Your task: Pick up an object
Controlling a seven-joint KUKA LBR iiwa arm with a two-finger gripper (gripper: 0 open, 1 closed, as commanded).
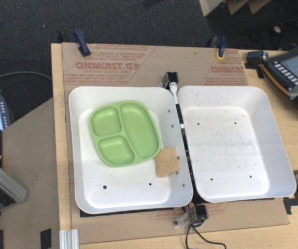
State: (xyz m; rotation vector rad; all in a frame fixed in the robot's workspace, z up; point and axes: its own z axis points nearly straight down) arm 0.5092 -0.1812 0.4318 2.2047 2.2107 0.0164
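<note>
We see a green plate (125, 134) in the left bin (86, 191), a tan sponge (167, 162) touching its lower right edge; nothing blocks either.

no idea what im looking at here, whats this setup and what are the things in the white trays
This is one picture from a camera fixed above a workbench, looking down at a slant. It is a robot's work area: a program-driven arm with a two-finger gripper reaches in from the right side to pick things up.

On the bench sit two shallow white bins side by side. The left bin holds a green divided plate with three compartments, lying flat. A small tan sponge-like block lies by the plate's lower right corner, touching or nearly touching it. The right bin has only small dark specks on its floor. Blue and yellow clamps pin the cardboard underneath at the far edge.
</note>
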